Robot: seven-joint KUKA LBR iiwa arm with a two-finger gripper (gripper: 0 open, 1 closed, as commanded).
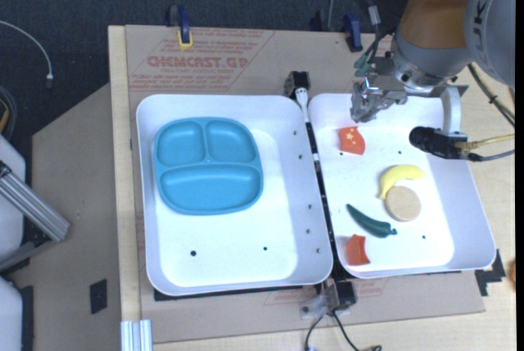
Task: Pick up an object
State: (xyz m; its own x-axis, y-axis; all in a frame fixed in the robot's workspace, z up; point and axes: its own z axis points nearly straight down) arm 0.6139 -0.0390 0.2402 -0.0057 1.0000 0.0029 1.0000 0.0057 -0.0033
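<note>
Overhead, the hand (pixel 365 109) hangs at about twelve o'clock in the right bin (pixel 471 255), just above and beside the upper red piece (pixel 352 141), which lies on the bin floor at about seven o'clock from it. Whether its fingers are spread or closed cannot be told from this slant, and nothing shows between them. The other candidates lie lower in the same bin: a yellow banana (pixel 399 176) touching a round tan disc (pixel 403 203), a dark green pepper (pixel 370 222) near six o'clock of the bin's middle, and a second red piece (pixel 357 250) close to the front wall. The left bin (pixel 246 259) carries a blue divided plate (pixel 209 165). The likely risk, I judge, is misalignment: the hand sits slightly off the red piece, so a straight descent could clip its edge and push it toward the dividing wall rather than straddle it. The nearby wall could also block one finger.
</note>
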